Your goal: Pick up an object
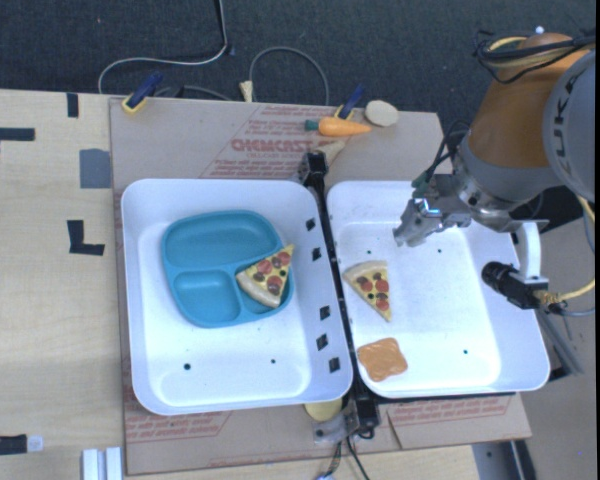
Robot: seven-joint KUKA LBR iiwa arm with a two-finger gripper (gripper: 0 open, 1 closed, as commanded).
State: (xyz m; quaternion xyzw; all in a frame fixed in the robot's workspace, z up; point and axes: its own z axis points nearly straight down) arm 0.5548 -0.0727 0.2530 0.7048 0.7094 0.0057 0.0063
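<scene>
Hovering over the right bin (500, 368), the gripper (412, 230) sits above a pizza slice (370, 288); finger state cannot be determined.

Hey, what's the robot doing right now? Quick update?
Hand over the right bin, carrying nothing visible. Nearest thing: pizza slice just below it, brown patty beyond. Nothing between hand and slice.
</scene>
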